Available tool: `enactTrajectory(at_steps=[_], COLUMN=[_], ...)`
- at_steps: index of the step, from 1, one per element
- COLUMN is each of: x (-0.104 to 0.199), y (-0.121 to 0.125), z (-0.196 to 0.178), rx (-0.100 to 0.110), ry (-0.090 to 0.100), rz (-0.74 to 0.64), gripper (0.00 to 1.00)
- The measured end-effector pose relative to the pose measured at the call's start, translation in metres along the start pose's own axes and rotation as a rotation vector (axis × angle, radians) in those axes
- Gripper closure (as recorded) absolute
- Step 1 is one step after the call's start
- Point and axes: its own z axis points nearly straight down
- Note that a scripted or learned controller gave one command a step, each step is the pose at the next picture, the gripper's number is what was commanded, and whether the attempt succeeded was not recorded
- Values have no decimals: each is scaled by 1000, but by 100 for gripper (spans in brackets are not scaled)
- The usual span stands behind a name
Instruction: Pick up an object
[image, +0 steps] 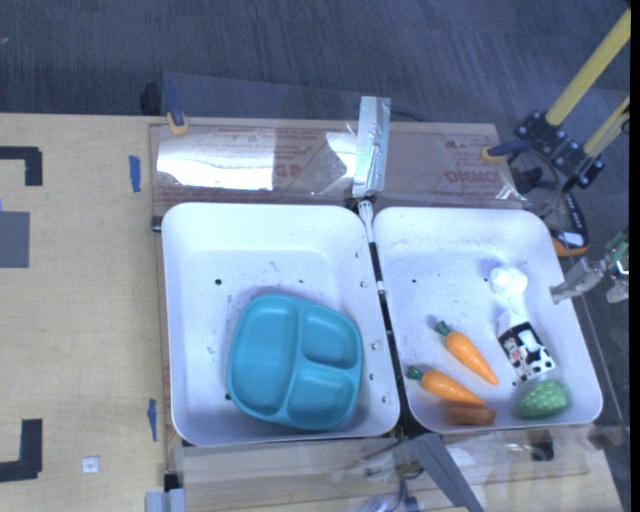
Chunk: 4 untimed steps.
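The right bin (440, 235) holds several small items. Two orange carrots lie near its middle front: one (468, 355) slants toward the back left, the other (445, 385) lies in front of it with its green top pointing left. A brown sausage-shaped piece (470, 414) touches the front carrot. A green bumpy fruit (541, 398) rests in the front right corner. Behind it lies a white bottle with a black-and-white cow print (522, 345), its white cap end (508, 282) pointing to the back.
The left bin (250, 235) carries a teal divided plate (295, 362) at its front right. A clear plastic sheet and a metal bracket (372, 145) sit behind the bins. Yellow poles with black clamps (560, 140) stand at the back right. A grey metal piece (590, 282) overhangs the right bin's right rim.
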Motion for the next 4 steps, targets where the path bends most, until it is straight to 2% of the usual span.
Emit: enactTrajectory(at_steps=[1, 2, 3, 4], x=[55, 81, 105, 103], y=[-12, 27, 1, 2], z=[125, 158, 157, 143], rx=[6, -39, -68, -75], ry=[4, -25, -17, -21], rz=[-217, -375, -40, -37], gripper=[0, 0, 0, 100])
